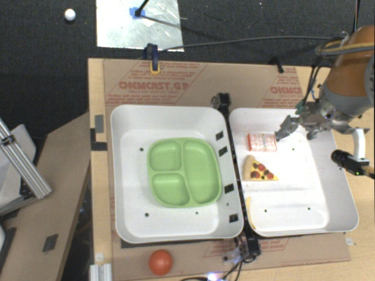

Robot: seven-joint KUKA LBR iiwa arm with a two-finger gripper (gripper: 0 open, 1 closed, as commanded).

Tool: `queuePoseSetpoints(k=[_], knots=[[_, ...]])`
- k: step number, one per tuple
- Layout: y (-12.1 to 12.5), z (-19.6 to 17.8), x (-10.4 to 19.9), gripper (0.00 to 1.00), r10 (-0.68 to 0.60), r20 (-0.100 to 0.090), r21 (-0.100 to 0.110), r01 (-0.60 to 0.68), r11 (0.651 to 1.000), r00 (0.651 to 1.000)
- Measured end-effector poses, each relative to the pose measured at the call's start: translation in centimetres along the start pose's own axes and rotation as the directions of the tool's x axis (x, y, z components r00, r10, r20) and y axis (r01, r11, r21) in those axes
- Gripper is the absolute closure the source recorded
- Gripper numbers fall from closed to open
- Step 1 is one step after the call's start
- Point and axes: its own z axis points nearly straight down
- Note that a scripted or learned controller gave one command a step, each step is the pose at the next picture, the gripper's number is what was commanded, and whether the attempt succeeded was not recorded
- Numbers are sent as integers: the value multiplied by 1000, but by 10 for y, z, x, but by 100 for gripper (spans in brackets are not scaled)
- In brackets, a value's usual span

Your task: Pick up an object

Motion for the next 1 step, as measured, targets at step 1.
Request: queuePoseSetpoints(k=[1], knots=[[3, -8, 0, 0, -2, 2, -13, 2, 1000, 1000]])
